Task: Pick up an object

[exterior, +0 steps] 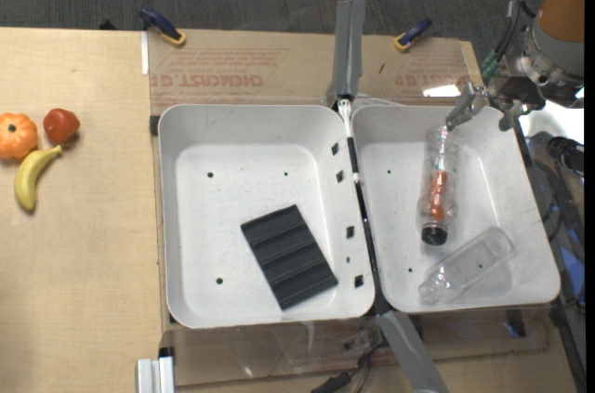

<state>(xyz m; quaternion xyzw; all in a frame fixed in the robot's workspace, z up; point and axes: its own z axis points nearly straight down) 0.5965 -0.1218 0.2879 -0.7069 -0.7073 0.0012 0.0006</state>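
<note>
A black ribbed slab [288,255] lies at a slant in the left bin [186,196]. The right bin [390,140] holds a clear tube [438,187] with an orange insert and a black cap, lying lengthwise. A clear plastic bottle [468,266] rests on its side near that bin's front right corner. My gripper [482,115] hangs over the right bin's far right corner, just up and right of the tube's far end. Its fingers [461,111] are spread open with nothing between them.
A grey divider bar [350,57] runs between the bins at the back. Toy fruit, an orange [16,137], a red apple [61,125] and a banana [31,176], lie on the wooden bench far left. Clamps [163,26] hold the cardboard behind the bins.
</note>
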